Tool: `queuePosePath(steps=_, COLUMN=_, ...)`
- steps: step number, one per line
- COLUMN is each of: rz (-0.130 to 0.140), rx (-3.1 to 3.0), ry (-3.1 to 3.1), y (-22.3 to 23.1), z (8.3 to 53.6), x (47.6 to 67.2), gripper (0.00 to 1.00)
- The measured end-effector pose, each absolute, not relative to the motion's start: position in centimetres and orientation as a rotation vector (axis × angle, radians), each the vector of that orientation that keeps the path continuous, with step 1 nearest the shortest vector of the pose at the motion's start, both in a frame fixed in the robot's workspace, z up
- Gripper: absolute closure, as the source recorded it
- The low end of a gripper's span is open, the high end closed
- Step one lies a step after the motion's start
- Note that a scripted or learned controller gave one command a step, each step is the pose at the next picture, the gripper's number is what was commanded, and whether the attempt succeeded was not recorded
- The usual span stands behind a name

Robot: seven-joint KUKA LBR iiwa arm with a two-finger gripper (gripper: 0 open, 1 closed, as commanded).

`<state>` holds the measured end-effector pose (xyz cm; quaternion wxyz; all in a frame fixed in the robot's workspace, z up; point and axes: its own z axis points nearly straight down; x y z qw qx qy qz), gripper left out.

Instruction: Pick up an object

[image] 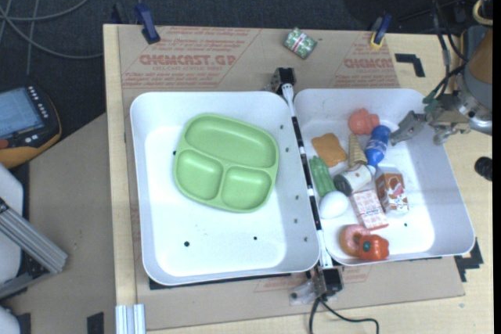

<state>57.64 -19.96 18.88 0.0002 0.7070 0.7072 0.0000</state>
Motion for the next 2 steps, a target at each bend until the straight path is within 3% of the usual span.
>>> queuePosePath(steps=1, rz=0.0, rx=2.221, ry=2.224, y=-17.3, z=10.8, x=62.5, gripper=0.0)
queuePosePath(steps=2, rz=0.001, rx=2.218, ry=2.223, y=-14.3, z=8.5, x=66.3, gripper=0.0)
